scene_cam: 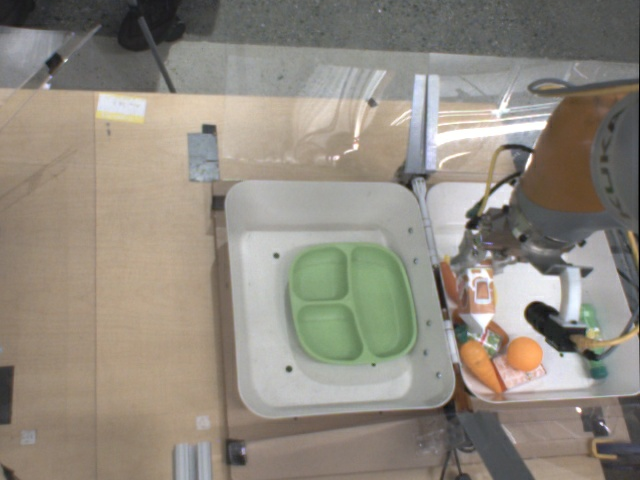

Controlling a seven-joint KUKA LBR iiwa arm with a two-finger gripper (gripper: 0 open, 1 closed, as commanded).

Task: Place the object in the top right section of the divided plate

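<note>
The green divided plate [352, 303] lies in the left white bin [250, 268]. It has two smaller sections on its left side and one long section on its right. My gripper [478, 256] hangs over the left part of the right bin [610, 258], just above a small orange-and-white carton [482, 294]. The arm's wrist hides the fingers, and I see nothing lifted clear of the bin.
In the right bin lie an orange ball [523, 352], a carrot [481, 367], a red-orange stick [450, 284] by the left wall and a green bottle [590, 320]. A metal rail [424, 128] stands between the bins at the back.
</note>
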